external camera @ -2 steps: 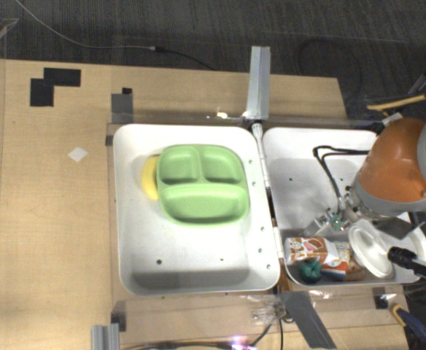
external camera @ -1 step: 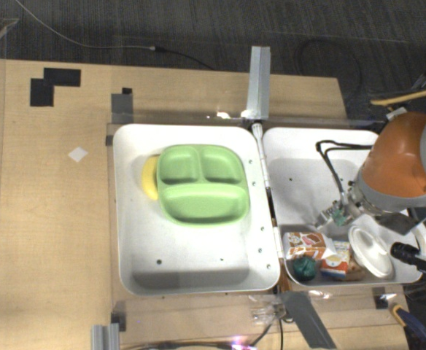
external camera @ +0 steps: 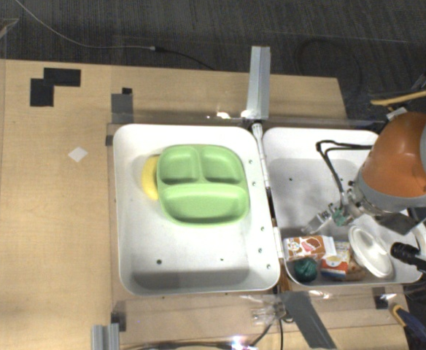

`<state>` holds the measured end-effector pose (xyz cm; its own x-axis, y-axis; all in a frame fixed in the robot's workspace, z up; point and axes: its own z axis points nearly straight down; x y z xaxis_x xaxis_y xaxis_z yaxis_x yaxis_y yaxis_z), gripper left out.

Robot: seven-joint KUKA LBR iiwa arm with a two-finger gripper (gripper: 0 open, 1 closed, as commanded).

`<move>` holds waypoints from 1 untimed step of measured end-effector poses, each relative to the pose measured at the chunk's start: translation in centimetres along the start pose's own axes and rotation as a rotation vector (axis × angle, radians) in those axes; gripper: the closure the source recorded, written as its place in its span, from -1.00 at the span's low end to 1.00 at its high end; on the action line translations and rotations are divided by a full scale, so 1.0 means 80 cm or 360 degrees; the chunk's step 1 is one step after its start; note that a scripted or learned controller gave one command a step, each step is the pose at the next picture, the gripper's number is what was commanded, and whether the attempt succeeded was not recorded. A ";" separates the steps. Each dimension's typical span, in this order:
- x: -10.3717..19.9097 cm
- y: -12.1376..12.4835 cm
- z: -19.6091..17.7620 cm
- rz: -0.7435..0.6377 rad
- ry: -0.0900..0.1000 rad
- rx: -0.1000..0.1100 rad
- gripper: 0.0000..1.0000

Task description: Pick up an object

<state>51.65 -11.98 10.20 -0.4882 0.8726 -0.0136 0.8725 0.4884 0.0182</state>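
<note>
Objects for the picking are bunched along the near edge of the right bin (external camera: 300, 166): a small printed packet (external camera: 309, 246) with red on it, a dark teal ball (external camera: 306, 270) tucked into the bin's near left corner just in front of it, an orange and white item (external camera: 336, 267) beside that, and a white round lid-like disc (external camera: 370, 251) further toward the right edge. They're packed close, some touching, and I can't make out much more of what lies under them.

Just beyond that cluster, the hand (external camera: 330, 217) hangs low over the bin floor, pointing down toward the packet; from here I cannot tell whether it's spread or pressed together, and nothing shows gripped in it. Behind it the grey arm with its big orange band (external camera: 395, 162) comes in from the desk's right side, with a black cable (external camera: 333, 159) looping across the bin's far half.

Over in the left bin (external camera: 191, 268), a green divided tray (external camera: 200, 184) sits toward the far side, and a yellow object (external camera: 150, 179) peeks out from its left edge, touching it.

Further back, a metal post (external camera: 257, 82) stands at the far edge between the two bins, and the wooden desk (external camera: 45, 195) carries black tape marks (external camera: 52, 84) near its far left corner.
</note>
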 end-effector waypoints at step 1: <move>-0.001 0.003 -0.014 -0.0001 -0.0005 -0.0008 1.00</move>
<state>51.87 -11.92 11.33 -0.4884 0.8724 -0.0168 0.8721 0.4887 0.0235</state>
